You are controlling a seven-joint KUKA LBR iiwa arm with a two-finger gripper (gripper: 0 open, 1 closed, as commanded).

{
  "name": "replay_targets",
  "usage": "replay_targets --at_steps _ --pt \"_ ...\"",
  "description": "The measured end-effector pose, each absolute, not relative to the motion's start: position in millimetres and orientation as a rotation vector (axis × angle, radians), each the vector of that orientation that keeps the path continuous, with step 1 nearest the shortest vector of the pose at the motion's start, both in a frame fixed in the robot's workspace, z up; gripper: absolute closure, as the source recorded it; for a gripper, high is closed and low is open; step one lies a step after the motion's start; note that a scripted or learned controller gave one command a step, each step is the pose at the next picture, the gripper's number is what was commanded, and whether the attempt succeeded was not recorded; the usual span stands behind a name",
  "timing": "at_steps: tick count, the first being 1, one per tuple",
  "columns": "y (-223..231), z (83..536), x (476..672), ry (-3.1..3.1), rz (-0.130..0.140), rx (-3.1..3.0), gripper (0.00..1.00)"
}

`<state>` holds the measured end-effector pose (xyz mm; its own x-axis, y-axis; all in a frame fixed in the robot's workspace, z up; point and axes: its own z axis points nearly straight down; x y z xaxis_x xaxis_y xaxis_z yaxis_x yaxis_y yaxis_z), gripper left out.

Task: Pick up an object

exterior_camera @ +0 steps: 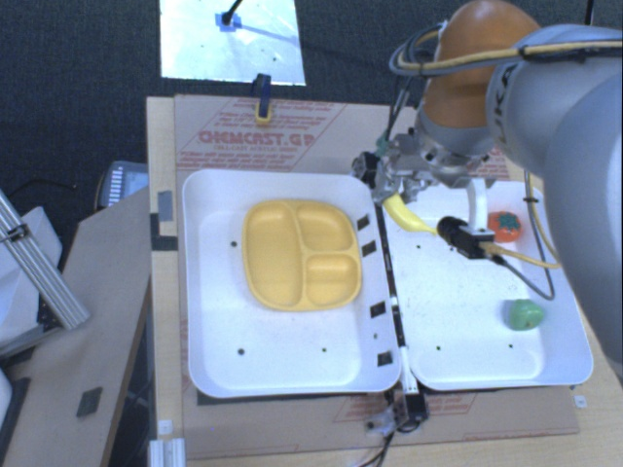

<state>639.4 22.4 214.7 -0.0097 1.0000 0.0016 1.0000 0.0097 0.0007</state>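
Over the far left corner of the right bin [467, 343], close to the wall it shares with the left bin [224, 353], hangs the hand [394, 185]. It reads as a dark tangle of metal and cable under the orange band, and I cannot tell whether it is spread or pressed together. The grey arm [569, 115] comes in from the right, fills the upper right of the view and runs out of frame.

A yellow curved piece [409, 216], shaped like a small banana, lies in the right bin just under the hand. Its upper end is hidden by the hand, so I cannot tell whether the two touch or whether the piece is gripped.

An orange-red thing [504, 226] sits further right near the bin's far wall. It is partly covered by a pale upright part of the robot and too small to name. A green lump [526, 314] lies well apart from both, toward the near right side, blurred at its edges. The right bin's far right rim is cut off behind the arm.

A yellow plate [297, 254] with three compartments lies flat in the middle of the left bin, in full view. Red print on the brown board [282, 129] beyond the bins is only partly readable.
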Motion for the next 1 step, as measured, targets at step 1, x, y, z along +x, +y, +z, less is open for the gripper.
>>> replay_targets --at_steps 1 --pt "75.6 208.4 635.9 -2.232 -0.003 -2.210 1.00"
